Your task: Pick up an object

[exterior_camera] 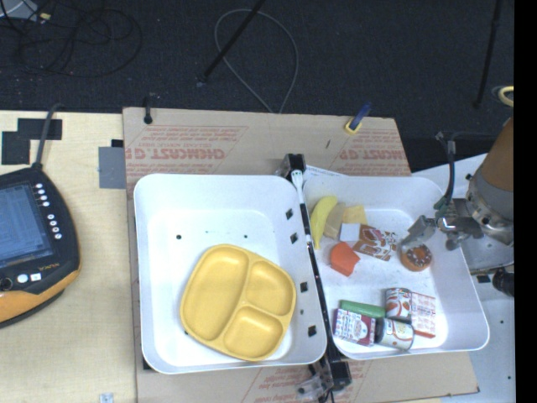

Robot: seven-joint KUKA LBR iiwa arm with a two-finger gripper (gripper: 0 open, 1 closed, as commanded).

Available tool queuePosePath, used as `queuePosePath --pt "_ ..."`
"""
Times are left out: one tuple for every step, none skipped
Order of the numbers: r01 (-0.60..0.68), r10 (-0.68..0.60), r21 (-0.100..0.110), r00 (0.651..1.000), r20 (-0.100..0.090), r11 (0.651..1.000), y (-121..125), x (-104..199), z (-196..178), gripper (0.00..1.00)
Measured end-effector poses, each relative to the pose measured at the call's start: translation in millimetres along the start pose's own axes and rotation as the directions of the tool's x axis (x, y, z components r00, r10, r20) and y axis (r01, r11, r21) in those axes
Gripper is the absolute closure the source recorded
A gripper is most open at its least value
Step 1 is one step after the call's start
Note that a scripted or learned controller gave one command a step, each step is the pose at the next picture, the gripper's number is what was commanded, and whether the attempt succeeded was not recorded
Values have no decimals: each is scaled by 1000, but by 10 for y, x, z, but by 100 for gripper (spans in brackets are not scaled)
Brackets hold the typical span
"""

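My gripper (436, 228) hangs over the right side of the right bin (470, 326), open, with nothing between its fingers. Just below its left finger (417, 228) lies a round brown piece (417, 259). Further left in that bin are a yellow banana (323, 216), a pale yellow block (353, 216), a red block (343, 259) and a printed snack packet (377, 242). Near the bin's front lie a red-and-white carton (353, 327), a green bar (362, 308), a small can (396, 333) and a red-and-white pack (411, 305).
The left bin (168, 217) holds a yellow divided plate (237, 302). A divider rail (304, 250) separates the bins. A control tablet (29, 238) rests at the far left. Cardboard (252, 145) lies under the bins, with cables behind.
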State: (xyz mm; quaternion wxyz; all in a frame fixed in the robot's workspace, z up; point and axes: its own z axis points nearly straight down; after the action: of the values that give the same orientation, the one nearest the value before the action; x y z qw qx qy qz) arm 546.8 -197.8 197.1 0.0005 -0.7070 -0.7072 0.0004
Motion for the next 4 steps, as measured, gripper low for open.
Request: queuePosePath --pt "-1 1 1 1000 -2 1000 -565 237 1125 0" --pt "8 -8 -3 1000 -3 1000 155 868 1094 0" --pt "-1 1 -1 1000 -1 1000 -502 786 1087 0" --pt "-1 1 -2 1000 -1 1000 -576 727 1088 0"
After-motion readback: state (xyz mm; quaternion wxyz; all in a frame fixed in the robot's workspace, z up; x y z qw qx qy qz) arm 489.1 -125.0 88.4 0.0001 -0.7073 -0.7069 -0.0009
